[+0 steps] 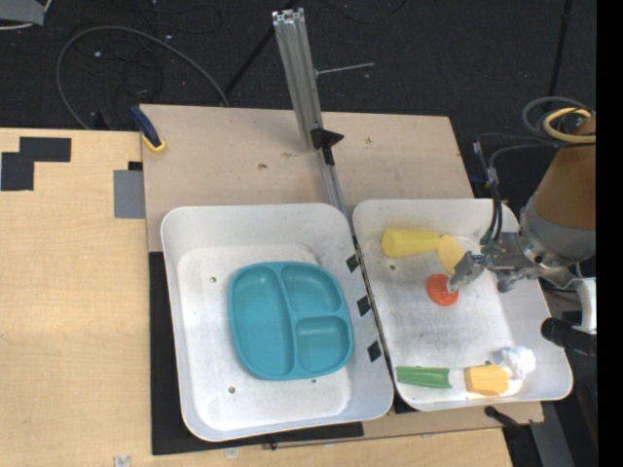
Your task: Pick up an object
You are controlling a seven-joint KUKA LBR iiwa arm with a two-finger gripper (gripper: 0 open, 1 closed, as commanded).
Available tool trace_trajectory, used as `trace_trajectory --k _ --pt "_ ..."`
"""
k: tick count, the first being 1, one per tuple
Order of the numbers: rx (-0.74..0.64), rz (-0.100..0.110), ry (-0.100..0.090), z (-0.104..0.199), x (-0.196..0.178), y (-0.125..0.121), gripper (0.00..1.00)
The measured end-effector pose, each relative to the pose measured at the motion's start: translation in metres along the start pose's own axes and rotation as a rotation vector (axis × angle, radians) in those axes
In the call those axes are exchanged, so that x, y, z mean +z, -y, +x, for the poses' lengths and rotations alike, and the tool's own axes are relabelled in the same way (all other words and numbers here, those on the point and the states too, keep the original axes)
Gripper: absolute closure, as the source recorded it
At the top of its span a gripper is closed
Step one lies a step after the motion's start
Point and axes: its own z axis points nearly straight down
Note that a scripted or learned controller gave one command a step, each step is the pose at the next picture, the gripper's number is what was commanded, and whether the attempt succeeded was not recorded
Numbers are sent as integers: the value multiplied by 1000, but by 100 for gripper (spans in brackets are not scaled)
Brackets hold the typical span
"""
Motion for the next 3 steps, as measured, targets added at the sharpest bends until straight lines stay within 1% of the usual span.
trace_trajectory --k 1,2,3 --pt "1 7 -2 -2 61 8 0" --pt "0 -3 0 -3 85 7 0" --pt "4 4 -1 -4 79 9 100"
